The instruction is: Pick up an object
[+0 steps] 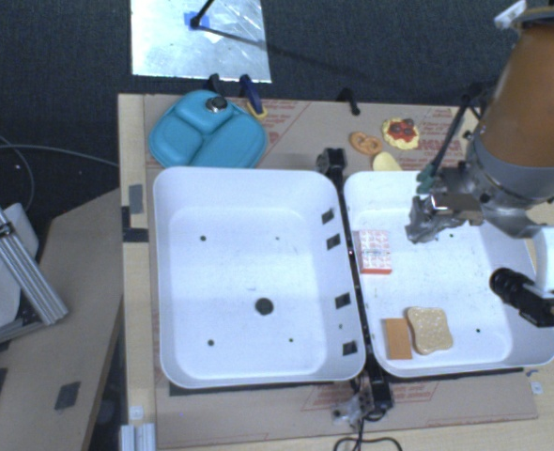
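Observation:
My gripper (423,222) hangs over the upper middle of the right bin (502,350), with nothing visible between its fingers. To its left in that bin lies a small white box with red print (375,251), close to the bin's left wall. Near the front of the right bin lie a slice of toast (430,330) and an orange-brown flat block (396,338), side by side and touching. The gripper stands well above and behind these two.
The left bin (178,195) holds a small dark round spot (264,305). Behind the bins on the bench sit a blue sectioned plate (207,132), a small pizza toy (401,132), a cookie-like piece (364,143) and a pale yellow piece (386,163).

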### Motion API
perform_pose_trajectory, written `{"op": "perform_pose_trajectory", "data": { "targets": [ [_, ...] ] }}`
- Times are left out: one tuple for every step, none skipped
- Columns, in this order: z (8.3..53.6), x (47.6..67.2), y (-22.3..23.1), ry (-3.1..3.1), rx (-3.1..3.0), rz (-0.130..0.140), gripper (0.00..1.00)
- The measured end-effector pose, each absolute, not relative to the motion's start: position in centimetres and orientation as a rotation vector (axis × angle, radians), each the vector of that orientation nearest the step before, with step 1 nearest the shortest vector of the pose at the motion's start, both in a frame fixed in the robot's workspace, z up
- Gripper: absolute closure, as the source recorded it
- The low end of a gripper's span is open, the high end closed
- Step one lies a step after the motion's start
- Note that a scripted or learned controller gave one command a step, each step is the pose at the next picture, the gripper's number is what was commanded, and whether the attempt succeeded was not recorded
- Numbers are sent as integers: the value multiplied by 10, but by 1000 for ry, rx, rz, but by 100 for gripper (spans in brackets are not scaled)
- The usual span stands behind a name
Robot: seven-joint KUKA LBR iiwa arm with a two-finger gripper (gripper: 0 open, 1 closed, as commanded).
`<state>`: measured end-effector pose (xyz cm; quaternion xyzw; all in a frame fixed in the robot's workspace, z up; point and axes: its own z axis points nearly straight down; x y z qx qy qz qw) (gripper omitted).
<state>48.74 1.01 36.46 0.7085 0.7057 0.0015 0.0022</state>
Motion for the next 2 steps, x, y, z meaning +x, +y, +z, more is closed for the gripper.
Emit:
{"op": "perform_pose_trajectory", "data": {
  "targets": [
    [388,487,56,2228,2211,8,100],
    [349,486,124,2233,2212,0,100]
  ]
}}
